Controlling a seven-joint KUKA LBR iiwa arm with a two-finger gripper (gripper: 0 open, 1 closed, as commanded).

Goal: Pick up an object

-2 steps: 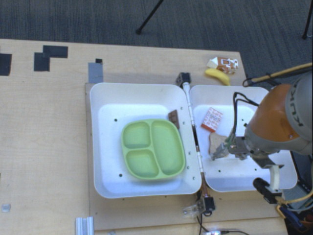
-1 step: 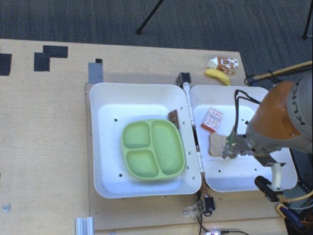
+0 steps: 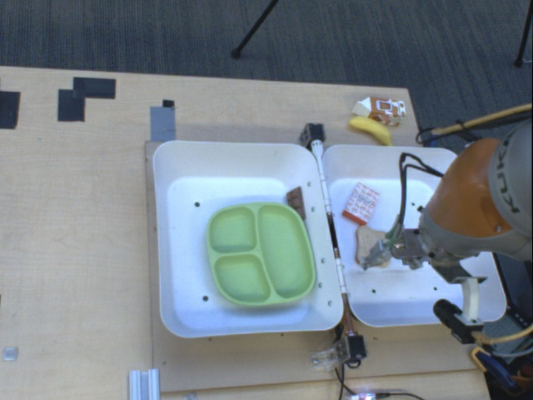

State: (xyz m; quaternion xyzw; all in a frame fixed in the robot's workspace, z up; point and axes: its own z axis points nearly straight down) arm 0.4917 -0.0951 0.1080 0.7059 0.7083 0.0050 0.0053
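Tan flat piece lies in the right white bin, touching the jaws; whether they grip cannot be told. Red-and-white card lies beyond. Green divided plate fills the left bin.

The green divided plate covers most of the left bin, leaving bare margins. In the right bin, the lower floor is bare; a red-and-white packet lies upper centre.
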